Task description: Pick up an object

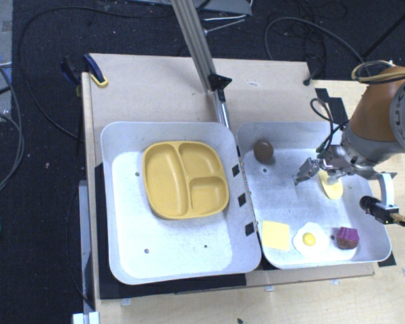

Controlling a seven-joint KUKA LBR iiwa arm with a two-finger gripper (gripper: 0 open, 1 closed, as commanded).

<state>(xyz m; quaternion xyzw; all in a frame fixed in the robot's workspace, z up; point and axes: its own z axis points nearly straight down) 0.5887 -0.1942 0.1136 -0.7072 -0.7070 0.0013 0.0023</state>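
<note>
A wooden bench (162, 90) stands on dark carpet (40, 181) strewn with black cables (27, 123). Two shallow white bins sit on it side by side. The left bin (121, 248) carries a yellow divided plate (186, 179) with three compartments, lying flat near the bin's upper middle. The right bin (283, 140) holds five small things: a brown ball (263, 151) near its upper left, a pale yellow piece (333, 188) at centre right, a yellow cheese slice (277, 235) at lower left, a toy fried egg (310, 239) just beside the slice, and a purple lump (347, 237) beside the egg (touching or barely apart; the view does not settle it). A slanted metal pole (192, 29) crosses the bench's far edge, and a blue and yellow clamp (94, 69) grips the bench's upper left corner. The arm (381, 117), grey with an orange band, enters from the right. Its gripper (317, 172) hangs low over the right bin's middle, immediately left of the pale yellow piece; whether its fingers are spread or pressed together cannot be told, and nothing is seen between them.
</note>
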